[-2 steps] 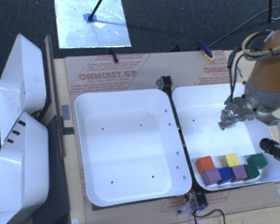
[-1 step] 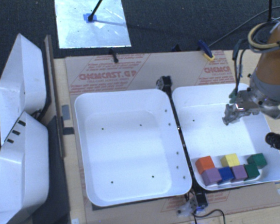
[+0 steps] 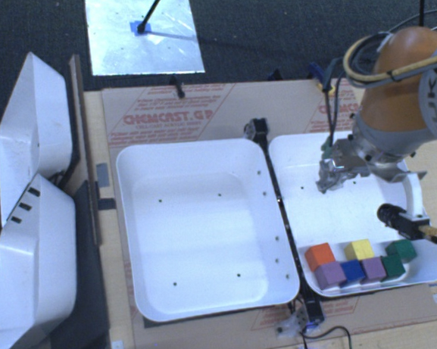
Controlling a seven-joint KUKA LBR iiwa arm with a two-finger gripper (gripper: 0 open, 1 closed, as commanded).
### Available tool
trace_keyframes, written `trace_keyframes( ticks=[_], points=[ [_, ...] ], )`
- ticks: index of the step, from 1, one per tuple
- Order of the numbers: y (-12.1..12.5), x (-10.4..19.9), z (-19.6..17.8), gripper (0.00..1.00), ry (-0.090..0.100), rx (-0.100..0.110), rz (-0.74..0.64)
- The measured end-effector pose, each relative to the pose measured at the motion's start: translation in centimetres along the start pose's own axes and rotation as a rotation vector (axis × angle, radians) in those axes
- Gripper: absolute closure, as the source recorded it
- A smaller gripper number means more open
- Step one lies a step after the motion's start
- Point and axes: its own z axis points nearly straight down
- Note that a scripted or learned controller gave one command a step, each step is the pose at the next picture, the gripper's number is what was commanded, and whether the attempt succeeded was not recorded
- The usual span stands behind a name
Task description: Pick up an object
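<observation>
blocks (image 3: pixel 357 261) | in right bin (image 3: pixel 308 154), near edge | end effector (image 3: pixel 329 175) above

Two shallow bins of smooth, glossy white plastic: the left bin (image 3: pixel 208 224) at centre, the right bin (image 3: pixel 336 213) toward 3 o'clock. Beneath them, a matt brown cardboard sheet (image 3: pixel 175 113) printed in red. At 12 o'clock, a shiny metallic plate (image 3: pixel 145 32) with a mottled reflective finish, lying on dark, rough, carpet-like flooring (image 3: pixel 23 27). At 9 o'clock, white moulded plastic shells (image 3: pixel 34 194), semi-gloss. At 5 o'clock, small matt coloured blocks (image 3: pixel 355 263). The gripper (image 3: pixel 333 177) at 3 o'clock looks like bare grey metal; the arm's orange band (image 3: pixel 408 77) is smooth and glossy.
</observation>
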Motion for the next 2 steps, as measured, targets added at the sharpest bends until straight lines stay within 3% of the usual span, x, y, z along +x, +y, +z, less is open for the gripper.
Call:
trace_keyframes(
  ticks=[2],
  points=[
    [4.3, 10.4, 0.4, 1.00, 0.000, -0.002, -0.001]
  ],
)
